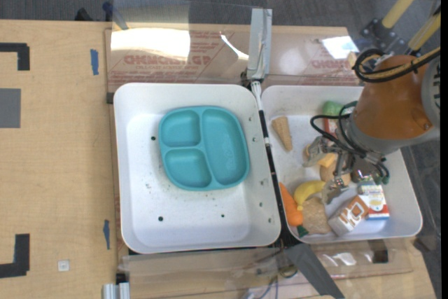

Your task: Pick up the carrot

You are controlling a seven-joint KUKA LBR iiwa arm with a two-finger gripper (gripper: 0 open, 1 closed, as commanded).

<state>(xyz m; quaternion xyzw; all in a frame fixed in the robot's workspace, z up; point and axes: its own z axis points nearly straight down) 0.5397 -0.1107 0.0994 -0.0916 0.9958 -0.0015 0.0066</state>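
The carrot, orange with a green end, lies against the left wall of the right bin, near its front corner. My gripper hangs in the middle of that bin, to the right of the carrot and apart from it, just above a yellow banana and a tan cookie-like piece. The arm's orange band hides much of the gripper from above.
The right bin also holds a tan cone, a green item, a yellow chunk and small cartons. The left bin holds a teal divided plate. A clear panel stands behind the bins.
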